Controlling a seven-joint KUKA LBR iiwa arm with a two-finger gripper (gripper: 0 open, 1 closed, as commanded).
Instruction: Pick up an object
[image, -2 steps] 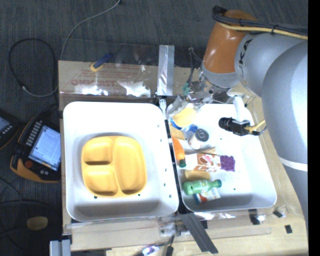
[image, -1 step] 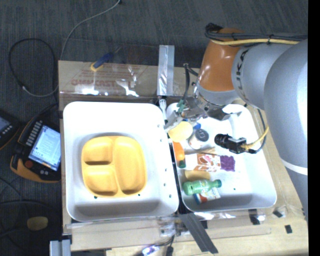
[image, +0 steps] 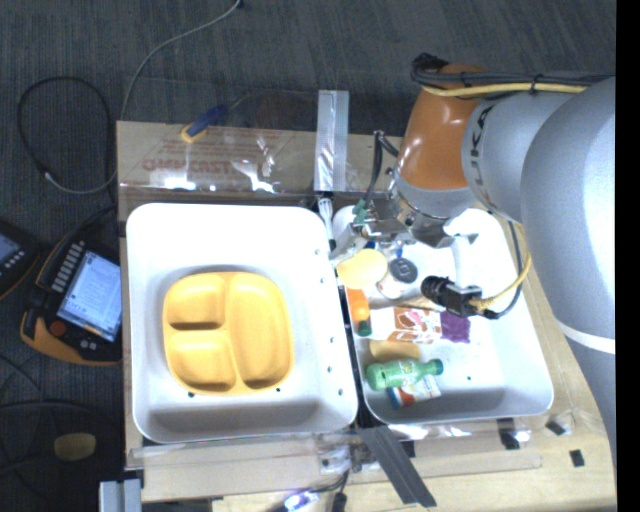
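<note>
My gripper (image: 383, 232) hangs low over the far left corner of the right bin (image: 520, 385), below the orange band of the arm (image: 440, 140). Just beneath and in front of it lies a pale yellow round object (image: 362, 268); whether they touch is unclear. Further forward in the same bin are a small orange item (image: 359, 304), a white packet with red print (image: 415, 322), a purple piece (image: 456, 328), a flat yellow piece (image: 395, 350), a green bottle (image: 398, 374) on its side and a red, white and blue item (image: 415, 394).
The left bin (image: 150, 400) holds a yellow divided tray (image: 228, 330). A clear plastic sheet (image: 215, 155) lies on the cardboard behind the bins. A handheld pendant (image: 80, 295) sits on the floor to the left. A black cable part (image: 450, 292) hangs by the arm.
</note>
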